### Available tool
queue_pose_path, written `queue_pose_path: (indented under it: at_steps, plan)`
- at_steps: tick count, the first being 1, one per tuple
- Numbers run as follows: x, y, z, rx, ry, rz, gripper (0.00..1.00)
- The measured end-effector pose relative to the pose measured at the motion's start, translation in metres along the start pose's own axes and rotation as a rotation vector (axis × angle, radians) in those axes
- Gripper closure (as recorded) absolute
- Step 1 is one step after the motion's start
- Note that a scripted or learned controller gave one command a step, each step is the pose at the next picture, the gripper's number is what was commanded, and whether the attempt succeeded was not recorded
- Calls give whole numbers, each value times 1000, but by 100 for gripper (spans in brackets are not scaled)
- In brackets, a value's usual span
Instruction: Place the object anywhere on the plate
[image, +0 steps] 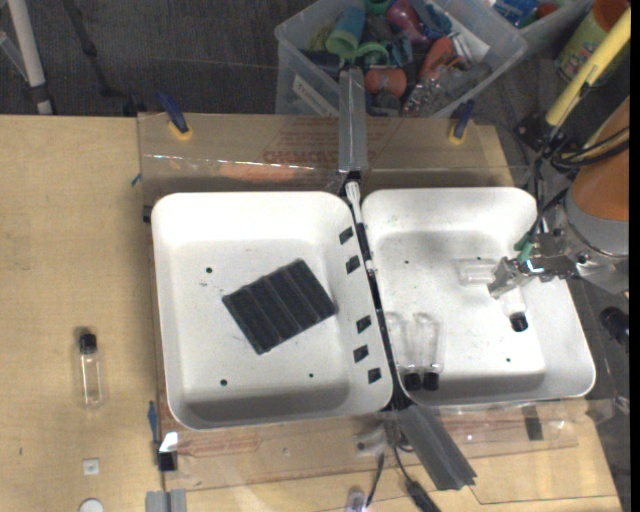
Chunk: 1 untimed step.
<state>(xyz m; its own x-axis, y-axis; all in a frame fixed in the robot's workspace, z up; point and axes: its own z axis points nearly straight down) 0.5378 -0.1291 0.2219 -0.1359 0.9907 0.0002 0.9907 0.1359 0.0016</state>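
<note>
We see a stray vial on the tabletop at far left. The black ridged plate lies in the L bin. In the R bin, two clear vials sit at the near-left corner and another vial lies mid-bin, just beside the jaws; can't tell if they're open or shut.

A robotics lab: wooden bench, two white bins, clamped sheeting, a tub of toys
</note>
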Motion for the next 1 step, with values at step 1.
queue_pose_path:
  at_steps: [1]
  plan:
    - [-10,63,67,2,-1,319,100]
